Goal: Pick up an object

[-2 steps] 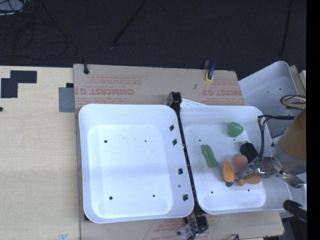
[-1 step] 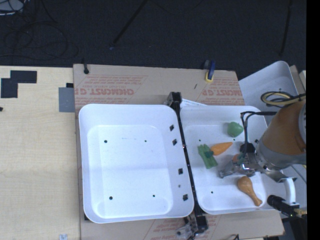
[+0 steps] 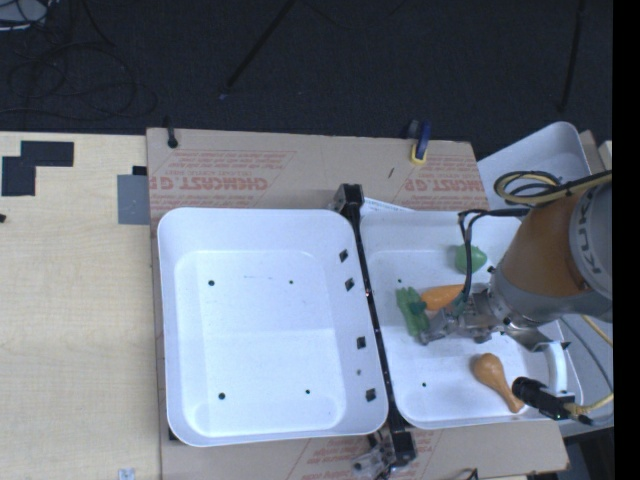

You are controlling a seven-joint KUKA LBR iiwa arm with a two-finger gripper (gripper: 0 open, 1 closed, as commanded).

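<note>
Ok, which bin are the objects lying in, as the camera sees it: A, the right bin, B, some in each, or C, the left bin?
A: the green block, the orange piece, the round green object and the tan pear-shaped object all lie in the right bin, where the gripper is working beside the green block.
</note>
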